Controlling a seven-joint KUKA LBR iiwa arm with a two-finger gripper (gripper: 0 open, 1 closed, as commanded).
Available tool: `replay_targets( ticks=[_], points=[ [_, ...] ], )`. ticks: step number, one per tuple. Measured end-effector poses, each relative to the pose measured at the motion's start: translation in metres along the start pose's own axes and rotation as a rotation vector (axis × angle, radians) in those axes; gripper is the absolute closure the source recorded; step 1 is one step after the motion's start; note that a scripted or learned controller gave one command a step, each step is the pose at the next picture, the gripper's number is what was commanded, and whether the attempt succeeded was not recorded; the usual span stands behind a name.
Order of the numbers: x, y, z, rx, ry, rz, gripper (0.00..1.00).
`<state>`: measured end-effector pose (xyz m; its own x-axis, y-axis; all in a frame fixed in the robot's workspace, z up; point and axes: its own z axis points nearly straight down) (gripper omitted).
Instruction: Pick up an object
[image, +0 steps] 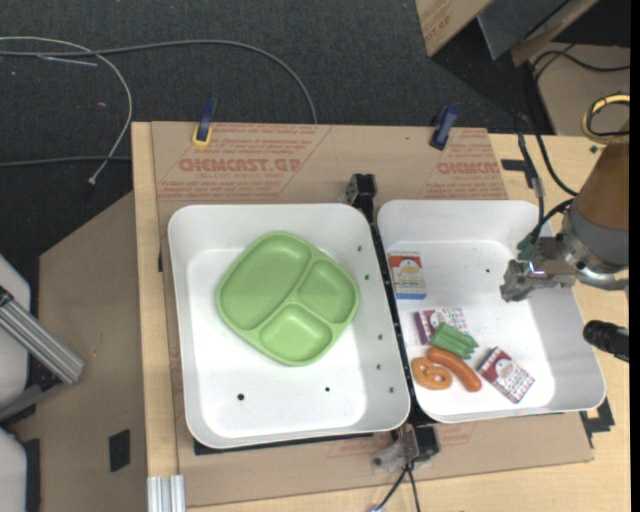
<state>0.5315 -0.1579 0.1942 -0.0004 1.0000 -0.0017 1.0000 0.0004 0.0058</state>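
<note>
Gripper (517, 279) hangs over the right bin (560, 390), near its upper right part, at the end of the grey arm (610, 225) reaching in from the right. How it stands, spread or pressed together, I cannot tell at this size; nothing is seen in it, and whether it touches the bin floor is unclear. Well apart from it, toward the bin's left side, lies a small carton (407, 275). Lower down sit a purple packet (440, 322), green pods (455, 341), a sausage (456, 367), a pretzel (432, 375) and a red packet (508, 374), clustered close together. The left bin (200, 390) holds a green divided plate (288, 297).
</note>
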Motion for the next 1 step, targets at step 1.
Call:
replay_targets(
  ticks=[1],
  points=[
    [-0.0105,-0.0017,-0.0547,-0.001,-0.001,0.001,1.0]
  ],
)
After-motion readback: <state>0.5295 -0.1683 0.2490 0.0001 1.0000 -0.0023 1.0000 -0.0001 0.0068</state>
